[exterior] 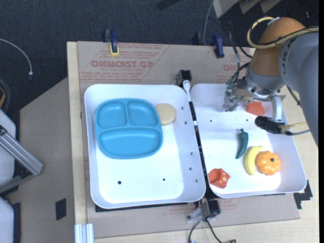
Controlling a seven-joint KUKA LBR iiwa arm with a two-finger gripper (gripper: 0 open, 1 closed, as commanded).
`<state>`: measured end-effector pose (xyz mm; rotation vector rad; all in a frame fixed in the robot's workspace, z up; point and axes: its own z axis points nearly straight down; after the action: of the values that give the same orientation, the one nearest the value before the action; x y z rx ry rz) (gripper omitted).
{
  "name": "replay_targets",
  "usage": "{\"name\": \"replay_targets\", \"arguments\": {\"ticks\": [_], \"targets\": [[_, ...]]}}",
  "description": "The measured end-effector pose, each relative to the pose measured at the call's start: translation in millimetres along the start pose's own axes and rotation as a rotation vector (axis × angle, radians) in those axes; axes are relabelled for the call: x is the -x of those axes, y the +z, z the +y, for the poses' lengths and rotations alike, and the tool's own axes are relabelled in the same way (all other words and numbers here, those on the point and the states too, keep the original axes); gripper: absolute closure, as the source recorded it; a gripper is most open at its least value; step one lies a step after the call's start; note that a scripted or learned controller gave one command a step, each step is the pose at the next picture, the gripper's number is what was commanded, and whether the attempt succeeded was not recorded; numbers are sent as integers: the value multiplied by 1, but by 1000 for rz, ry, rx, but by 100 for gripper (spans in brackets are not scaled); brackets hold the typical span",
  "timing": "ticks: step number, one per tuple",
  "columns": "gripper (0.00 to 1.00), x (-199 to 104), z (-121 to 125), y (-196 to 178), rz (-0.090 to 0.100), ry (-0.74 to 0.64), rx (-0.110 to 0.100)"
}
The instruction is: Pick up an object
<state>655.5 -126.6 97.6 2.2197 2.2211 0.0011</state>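
Note:
My gripper (231, 103) hangs low over the far part of the right bin (217, 135), near its back wall. Just to its right lies a small orange-red object (255, 108), partly hidden by the wrist. A dark green chili pepper (242, 144) lies in the middle of this bin. Toward the front right, a yellow banana (250, 160) rests against an orange pumpkin (268, 163). A red pepper-like piece (219, 177) sits at the front left corner. I see nothing gripped.
The left bin (142, 186) holds a blue divided plate (129, 127) with a round beige disc (165, 114) beside its far right corner. The bins' shared rims run between them. Blue clamps (113, 40) stand at the bench's far edge.

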Motion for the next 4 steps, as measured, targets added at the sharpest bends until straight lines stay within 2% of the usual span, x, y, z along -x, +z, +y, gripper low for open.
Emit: {"name": "replay_targets", "arguments": {"ticks": [3, 4], "targets": [[100, -2, -7, -157, -2, 0, 6], [100, -49, -15, -158, 2, -4, -3]]}}
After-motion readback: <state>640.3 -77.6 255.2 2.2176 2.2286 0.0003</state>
